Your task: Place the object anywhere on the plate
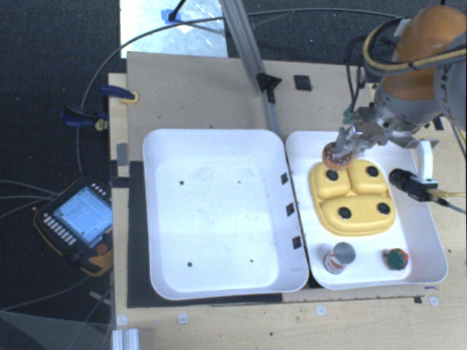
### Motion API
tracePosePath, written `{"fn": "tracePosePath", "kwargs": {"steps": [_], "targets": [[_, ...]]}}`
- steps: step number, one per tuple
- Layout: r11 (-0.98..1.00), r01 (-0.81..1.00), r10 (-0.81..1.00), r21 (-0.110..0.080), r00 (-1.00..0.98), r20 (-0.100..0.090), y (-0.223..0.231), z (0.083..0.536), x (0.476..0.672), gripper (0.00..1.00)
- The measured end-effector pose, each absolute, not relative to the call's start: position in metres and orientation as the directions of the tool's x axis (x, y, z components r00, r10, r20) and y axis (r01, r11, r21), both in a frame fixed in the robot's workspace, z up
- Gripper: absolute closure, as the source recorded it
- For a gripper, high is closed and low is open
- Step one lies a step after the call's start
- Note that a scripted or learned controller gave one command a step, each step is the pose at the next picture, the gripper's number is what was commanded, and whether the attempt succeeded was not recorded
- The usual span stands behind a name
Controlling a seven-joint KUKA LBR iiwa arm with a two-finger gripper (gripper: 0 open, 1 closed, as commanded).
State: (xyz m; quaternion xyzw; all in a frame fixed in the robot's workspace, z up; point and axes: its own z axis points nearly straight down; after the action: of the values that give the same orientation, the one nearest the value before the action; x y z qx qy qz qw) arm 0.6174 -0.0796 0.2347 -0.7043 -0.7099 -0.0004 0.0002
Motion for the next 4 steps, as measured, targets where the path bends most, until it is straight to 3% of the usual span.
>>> {"fn": "tracePosePath", "kwargs": {"steps": [4], "targets": [[0.01, 1.0, 1.0, -0.001, -0.01, 0.002, 0.141, 0.214, 0.589, 1.0]]}}
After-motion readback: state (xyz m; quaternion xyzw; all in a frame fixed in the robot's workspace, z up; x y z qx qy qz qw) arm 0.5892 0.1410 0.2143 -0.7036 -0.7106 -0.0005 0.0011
